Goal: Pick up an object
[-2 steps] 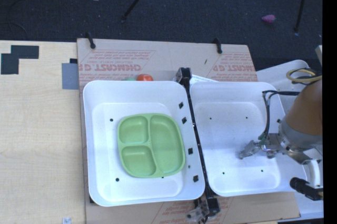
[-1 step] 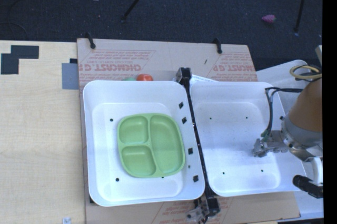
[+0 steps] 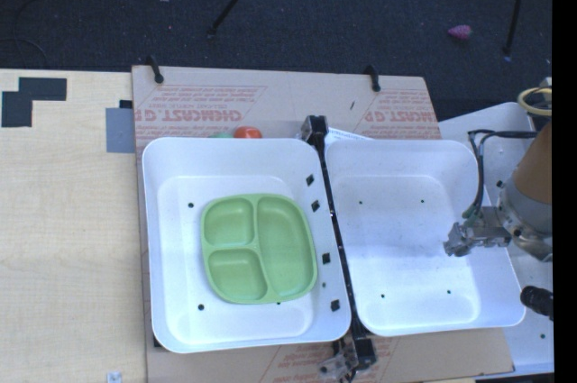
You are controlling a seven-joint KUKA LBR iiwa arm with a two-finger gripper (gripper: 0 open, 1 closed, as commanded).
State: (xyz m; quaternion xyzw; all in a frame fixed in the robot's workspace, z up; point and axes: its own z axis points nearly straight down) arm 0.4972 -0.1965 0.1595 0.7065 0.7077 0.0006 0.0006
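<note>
I see the green plate in the left bin and the gripper low over the right bin.

From the left: the left bin (image 3: 171,165) holds a green divided plate (image 3: 259,248), lying flat near its middle, three compartments up. A small orange object (image 3: 248,133) sits just behind that bin's rear wall. Over the right bin (image 3: 397,165), at its right edge, I see the gripper (image 3: 458,244); I cannot tell how it is set, and it is well apart from the plate.
</note>
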